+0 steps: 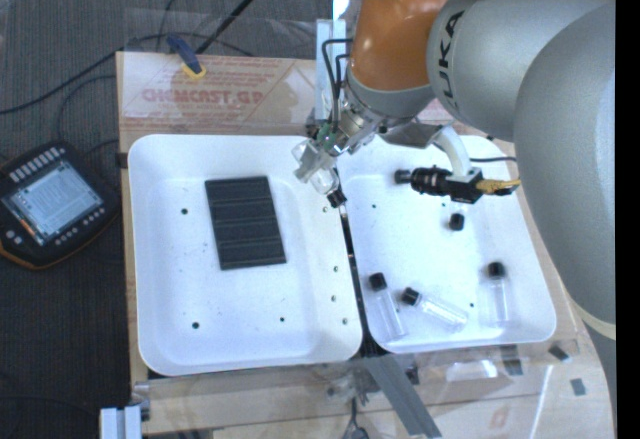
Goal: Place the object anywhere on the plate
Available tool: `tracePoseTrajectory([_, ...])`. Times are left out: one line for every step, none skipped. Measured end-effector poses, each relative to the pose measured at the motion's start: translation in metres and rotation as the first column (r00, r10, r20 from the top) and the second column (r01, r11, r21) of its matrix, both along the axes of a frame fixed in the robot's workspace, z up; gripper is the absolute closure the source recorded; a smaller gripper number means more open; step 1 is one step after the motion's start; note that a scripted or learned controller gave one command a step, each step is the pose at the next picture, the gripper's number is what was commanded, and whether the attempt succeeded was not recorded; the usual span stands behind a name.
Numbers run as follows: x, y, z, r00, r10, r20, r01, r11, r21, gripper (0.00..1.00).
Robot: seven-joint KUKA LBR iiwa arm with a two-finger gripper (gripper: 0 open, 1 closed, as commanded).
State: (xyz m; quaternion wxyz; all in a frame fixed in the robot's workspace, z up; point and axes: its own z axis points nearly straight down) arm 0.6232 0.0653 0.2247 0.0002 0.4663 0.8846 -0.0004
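While gripper (322,159) hovers at frame centre over seam between bins, finger state cannot tell; nothing visibly held. Dark ribbed plate (245,221) lies flat in left bin (160,327). Candidate objects, clear black-capped vials (385,305), lie in right bin (520,227), lower right. Likely light, rigid, slippery, prone to roll; grip mid-body, across width.

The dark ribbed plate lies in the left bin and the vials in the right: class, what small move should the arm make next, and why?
Probably shift the hand rightward and down toward the vials. It hovers over the divider between bins, nothing is visibly in it, and the plate is bare.
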Motion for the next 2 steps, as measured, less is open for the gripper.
tracePoseTrajectory([-0.083, 0.063, 0.037, 0.977, 0.214, -0.001, -0.214, 0.977, 0.002, 1.00])
tracePoseTrajectory([-0.040, 0.152, 0.079, 0.937, 0.349, -0.001, -0.349, 0.937, 0.001, 1.00])
